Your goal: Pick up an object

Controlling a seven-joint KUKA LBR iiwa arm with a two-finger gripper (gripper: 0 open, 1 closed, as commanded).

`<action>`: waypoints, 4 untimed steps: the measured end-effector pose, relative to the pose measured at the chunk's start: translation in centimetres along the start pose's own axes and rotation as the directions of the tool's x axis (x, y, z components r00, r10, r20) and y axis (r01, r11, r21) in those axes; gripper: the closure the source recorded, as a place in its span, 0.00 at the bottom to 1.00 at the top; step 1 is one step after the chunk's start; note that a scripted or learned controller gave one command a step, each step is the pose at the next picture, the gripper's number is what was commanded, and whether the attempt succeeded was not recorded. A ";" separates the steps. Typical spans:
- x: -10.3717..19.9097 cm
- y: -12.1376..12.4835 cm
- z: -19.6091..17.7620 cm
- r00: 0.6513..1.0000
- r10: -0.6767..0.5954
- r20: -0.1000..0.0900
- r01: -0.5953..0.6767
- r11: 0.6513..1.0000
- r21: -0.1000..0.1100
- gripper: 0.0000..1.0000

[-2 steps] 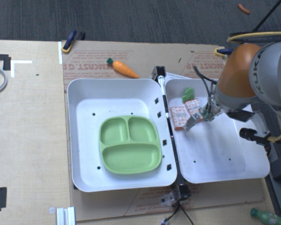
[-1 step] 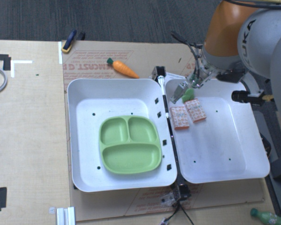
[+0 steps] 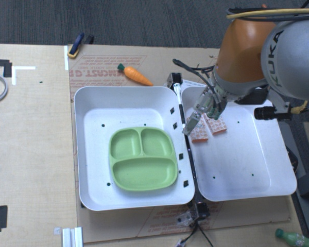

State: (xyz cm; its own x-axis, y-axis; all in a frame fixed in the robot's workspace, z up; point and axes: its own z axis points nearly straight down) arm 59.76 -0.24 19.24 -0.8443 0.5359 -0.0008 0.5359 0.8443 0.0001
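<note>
We see the gripper (image 3: 194,123) low over red-white packets (image 3: 208,128) (light, crinkly, we judge); its grasp state unclear; pinch an edge.

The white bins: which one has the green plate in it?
The left bin holds the green plate, a tray split into three sections. The right bin has the claw over it instead, near some small pinkish packets.
</note>
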 end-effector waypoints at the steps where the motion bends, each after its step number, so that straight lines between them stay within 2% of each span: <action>1: 3.5 0.4 0.0 0.945 -0.326 0.001 0.326 0.945 -0.001 0.00; 2: 4.2 -1.7 0.0 0.771 -0.637 0.002 0.637 0.771 0.000 0.00; 3: 1.3 -3.8 0.0 0.609 -0.793 0.003 0.793 0.609 0.000 0.00; 4: 0.8 -4.8 0.0 0.462 -0.887 0.004 0.887 0.462 0.001 0.00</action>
